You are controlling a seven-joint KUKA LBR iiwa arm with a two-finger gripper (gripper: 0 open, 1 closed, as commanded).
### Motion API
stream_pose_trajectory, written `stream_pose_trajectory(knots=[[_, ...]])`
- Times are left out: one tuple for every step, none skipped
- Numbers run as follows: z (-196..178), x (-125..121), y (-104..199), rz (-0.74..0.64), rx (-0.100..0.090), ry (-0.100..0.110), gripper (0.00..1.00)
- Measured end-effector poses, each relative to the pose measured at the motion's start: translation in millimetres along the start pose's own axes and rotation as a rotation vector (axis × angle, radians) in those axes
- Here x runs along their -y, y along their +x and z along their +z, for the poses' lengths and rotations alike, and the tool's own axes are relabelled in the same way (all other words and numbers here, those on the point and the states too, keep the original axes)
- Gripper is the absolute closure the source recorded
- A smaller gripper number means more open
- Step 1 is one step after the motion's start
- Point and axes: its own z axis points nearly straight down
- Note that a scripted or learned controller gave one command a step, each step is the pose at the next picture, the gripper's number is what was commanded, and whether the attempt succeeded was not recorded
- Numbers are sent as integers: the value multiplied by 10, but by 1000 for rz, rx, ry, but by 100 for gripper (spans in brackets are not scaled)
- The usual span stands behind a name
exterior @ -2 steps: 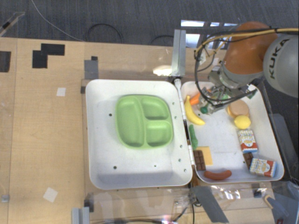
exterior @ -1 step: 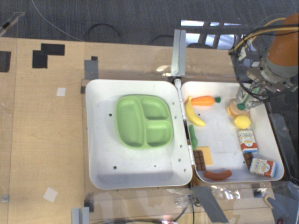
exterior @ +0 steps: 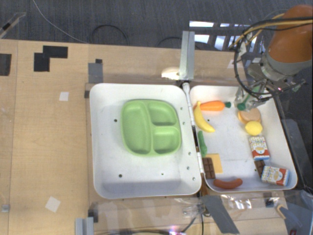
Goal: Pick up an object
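We judge step as approach: gripper (exterior: 247,102) hangs at far right of right bin (exterior: 230,146), just above tan round piece (exterior: 250,115); how it is set, or whether it has anything, we cannot tell. Lemon (exterior: 253,128) just near of piece, carrot (exterior: 212,105) to left. Next move: straight descent. Far bin wall close; open floor mid-bin.
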Motion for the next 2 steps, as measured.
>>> stream_pose_trajectory(knots=[[7,5,16,2,-1,-1,0],[843,59,202,-146,-1,2,0]])
